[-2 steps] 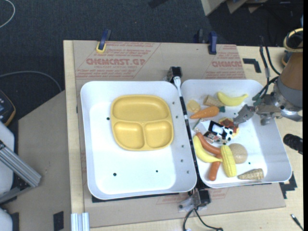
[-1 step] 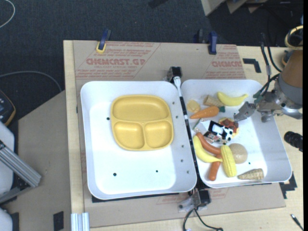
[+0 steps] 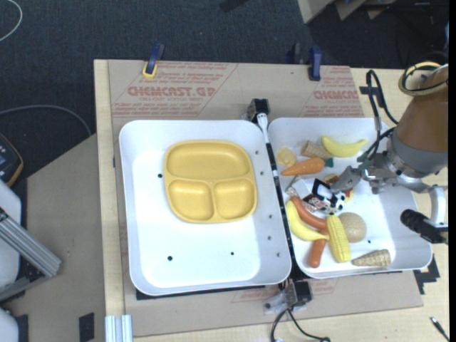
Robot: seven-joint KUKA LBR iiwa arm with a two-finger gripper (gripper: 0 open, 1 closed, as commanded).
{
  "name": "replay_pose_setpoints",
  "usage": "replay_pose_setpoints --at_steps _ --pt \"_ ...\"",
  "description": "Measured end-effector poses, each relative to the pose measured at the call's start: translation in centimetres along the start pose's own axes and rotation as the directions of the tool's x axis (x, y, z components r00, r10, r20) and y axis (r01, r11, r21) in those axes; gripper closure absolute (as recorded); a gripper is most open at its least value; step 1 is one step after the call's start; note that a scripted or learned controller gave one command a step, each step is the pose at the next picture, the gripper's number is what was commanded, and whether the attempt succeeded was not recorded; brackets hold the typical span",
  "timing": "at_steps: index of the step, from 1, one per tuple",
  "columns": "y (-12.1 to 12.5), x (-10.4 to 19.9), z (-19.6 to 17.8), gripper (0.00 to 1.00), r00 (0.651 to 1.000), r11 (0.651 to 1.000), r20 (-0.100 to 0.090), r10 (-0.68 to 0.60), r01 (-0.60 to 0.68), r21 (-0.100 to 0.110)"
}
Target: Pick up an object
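A yellow divided tray (image 3: 210,180) is seated in the left bin (image 3: 142,212). The right bin (image 3: 399,248) is crowded with toy food: a carrot (image 3: 303,167), two bananas (image 3: 343,146), a corn cob (image 3: 338,237), a sausage (image 3: 308,209). The arm (image 3: 420,130) is extended from the bench's right edge, its gripper (image 3: 335,189) lowered onto a small black-and-white object (image 3: 329,199) mid-bin. The spacing of the fingers cannot be told.

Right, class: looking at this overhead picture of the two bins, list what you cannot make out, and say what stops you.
- Claw, camera view: too small and dark against the toy food to tell open from shut.
- Black-and-white toy: partly under the claw, identity unclear.
- Arm: cut off by the right edge.
- Longer banana: partly covered by the hot dog.
- Right bin: far corner hidden by the arm.
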State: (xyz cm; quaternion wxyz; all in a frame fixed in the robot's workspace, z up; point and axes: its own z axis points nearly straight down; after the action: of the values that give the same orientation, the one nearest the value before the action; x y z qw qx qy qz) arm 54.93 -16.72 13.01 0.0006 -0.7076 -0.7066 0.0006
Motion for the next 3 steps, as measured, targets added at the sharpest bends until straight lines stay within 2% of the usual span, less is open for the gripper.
replay_pose_setpoints --at_steps 1,2,3 --pt "-0.1 0.1 4.8 0.0 1.0 1.0 -0.003 -0.002 0.002 0.005" --pt "0.1 0.0 3.5 1.0 1.0 1.0 0.0 -0.001 0.001 -0.002" --pt "0.2 0.2 -0.8 1.0 1.0 1.0 0.003 -0.002 0.002 -0.008"
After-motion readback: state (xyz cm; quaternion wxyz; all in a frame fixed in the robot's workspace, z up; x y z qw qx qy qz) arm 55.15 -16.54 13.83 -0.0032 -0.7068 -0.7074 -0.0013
